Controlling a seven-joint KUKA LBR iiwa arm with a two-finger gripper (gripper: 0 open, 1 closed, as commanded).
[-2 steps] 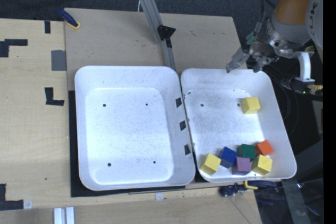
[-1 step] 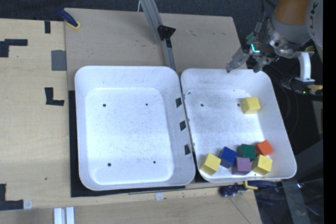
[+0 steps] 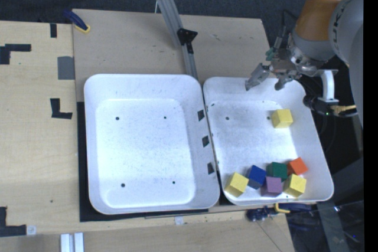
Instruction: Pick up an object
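Observation:
My gripper (image 3: 266, 82) hangs over the far edge of the right bin (image 3: 236, 127), its two fingers spread apart with nothing between them. A yellow cube (image 3: 282, 118) lies alone in the bin, a little below and to the right of the fingers. Along the bin's near edge sits a cluster: a yellow cube (image 3: 237, 184), a blue cube (image 3: 256, 176), a green cube (image 3: 277, 170), a purple cube (image 3: 273, 185), an orange cube (image 3: 297, 166) and another yellow cube (image 3: 296, 185).
The left bin (image 3: 142, 138) stands beside the right one. A slanted metal pole (image 3: 168, 6) crosses above the bins' far side. The arm's orange band (image 3: 319, 9) is at the upper right.

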